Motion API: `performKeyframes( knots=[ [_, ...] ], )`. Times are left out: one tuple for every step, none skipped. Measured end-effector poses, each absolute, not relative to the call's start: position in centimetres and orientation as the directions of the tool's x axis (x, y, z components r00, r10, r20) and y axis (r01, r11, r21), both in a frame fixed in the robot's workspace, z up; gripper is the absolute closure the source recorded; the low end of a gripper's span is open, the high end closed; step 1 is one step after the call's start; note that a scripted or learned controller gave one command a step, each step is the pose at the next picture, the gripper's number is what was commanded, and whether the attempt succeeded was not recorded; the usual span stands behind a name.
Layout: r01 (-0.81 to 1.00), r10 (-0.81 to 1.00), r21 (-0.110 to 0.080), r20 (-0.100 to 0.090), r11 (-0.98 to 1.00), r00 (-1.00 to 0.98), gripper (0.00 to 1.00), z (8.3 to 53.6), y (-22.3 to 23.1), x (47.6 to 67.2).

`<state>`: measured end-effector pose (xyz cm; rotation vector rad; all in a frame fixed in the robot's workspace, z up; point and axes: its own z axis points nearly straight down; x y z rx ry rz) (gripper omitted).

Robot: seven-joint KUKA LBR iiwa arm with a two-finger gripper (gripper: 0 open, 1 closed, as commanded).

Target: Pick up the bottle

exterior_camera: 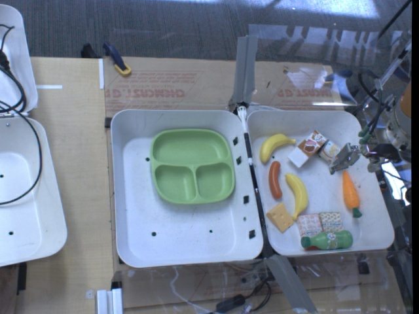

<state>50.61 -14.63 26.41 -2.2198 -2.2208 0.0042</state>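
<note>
Bottle (327, 241), smooth green plastic, lies on its side at your right bin's (376, 237) front edge; gripper (345, 158) fingers splayed, grasping nothing.

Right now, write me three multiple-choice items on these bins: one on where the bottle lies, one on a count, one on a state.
1. Where does the green bottle lie?
A. On the green tray
B. At the near edge of the right bin
C. Outside both bins

2. How many bananas are there?
A. One
B. Two
C. Four

3. How is the bottle posed?
A. On its side
B. Upright
C. Lifted off the bin

Answers: 1 B, it rests by the right bin's near wall; 2 B, one sits by the divider and another lower down; 3 A, its length runs flat along the floor, apart from the gripper.
</note>
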Motion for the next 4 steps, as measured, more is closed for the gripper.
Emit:
performKeyframes(
  knots=[
    [0.781,0.781,-0.005,-0.003,-0.625,0.625,0.00,19.0,-8.4,47.7],
    [0.713,0.713,-0.002,-0.004,-0.701,0.701,0.00,27.1,-4.7,47.8],
    [0.707,0.707,-0.004,-0.003,-0.707,0.707,0.00,12.5,-9.8,47.6],
    [0.744,0.744,-0.002,-0.003,-0.668,0.668,0.00,26.2,-18.0,47.7]
  ],
)
